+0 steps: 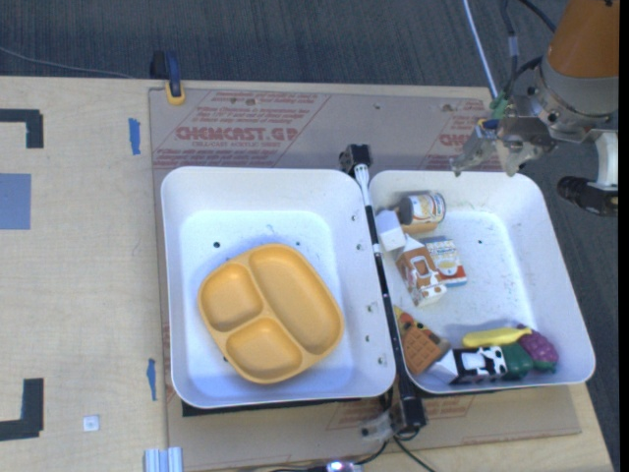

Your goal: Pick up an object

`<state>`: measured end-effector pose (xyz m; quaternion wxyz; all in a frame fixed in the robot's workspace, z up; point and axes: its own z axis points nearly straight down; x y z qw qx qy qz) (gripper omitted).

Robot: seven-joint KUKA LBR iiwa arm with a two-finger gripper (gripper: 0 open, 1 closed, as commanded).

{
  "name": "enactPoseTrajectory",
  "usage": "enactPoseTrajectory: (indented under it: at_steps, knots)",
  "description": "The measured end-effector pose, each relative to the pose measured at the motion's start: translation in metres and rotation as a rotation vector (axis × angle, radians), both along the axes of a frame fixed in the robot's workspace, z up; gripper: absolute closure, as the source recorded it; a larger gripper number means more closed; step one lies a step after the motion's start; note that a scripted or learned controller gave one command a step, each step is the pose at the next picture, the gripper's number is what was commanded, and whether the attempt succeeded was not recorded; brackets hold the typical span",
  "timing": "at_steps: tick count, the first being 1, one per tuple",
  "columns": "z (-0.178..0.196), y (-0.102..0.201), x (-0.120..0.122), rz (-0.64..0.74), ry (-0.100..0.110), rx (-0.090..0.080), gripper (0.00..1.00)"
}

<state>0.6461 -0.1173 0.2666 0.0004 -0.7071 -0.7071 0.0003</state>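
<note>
Cardboard-topped bench [79,264], arm raised above right bin's [560,264] far edge, gripper [488,154] open, empty

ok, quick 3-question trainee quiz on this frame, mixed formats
1. True or false: the yellow divided plate lies in the left bin.
2. Where does the end effector hang? A) above the right bin's far edge B) over the plate C) beside the banana
3. Fill in: the small can lies on its ____.

Key: 1 true; 2 A; 3 side.
</note>
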Motion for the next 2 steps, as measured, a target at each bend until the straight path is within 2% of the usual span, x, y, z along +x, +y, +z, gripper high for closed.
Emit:
enactPoseTrajectory:
  at_steps: [1, 2]
  knots:
    - [-0.082, 0.076, 0.020, 0.001, 0.001, 0.001, 0.00]
    - [-0.125, 0.014, -0.029, -0.001, 0.000, -0.001, 0.00]
